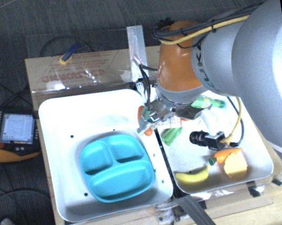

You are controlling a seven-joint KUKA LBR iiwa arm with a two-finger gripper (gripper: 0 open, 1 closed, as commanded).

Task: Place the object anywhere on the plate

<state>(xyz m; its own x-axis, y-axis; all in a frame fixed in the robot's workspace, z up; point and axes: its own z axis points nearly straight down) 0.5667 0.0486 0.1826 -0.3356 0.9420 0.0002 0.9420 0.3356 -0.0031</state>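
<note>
from here the gripper (150, 117) sits over the divider between the bins at frame centre, whether it's apart or clamped on the orange object (140, 113) i cannot tell, and the blue plate (116, 166) lies lower left of it.

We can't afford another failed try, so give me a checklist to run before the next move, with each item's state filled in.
1. Plate sits flat in the left bin, compartments bare: ok.
2. Gripper hangs at the wall between the bins, not over the plate: not ok.
3. Object between the fingers: cannot tell; something orange shows at the gripper, but the wrist hides the grip.
4. Way from gripper to plate free of things: ok.
5. Right bin holds banana, orange block and green piece, all apart from the plate: ok.
</note>
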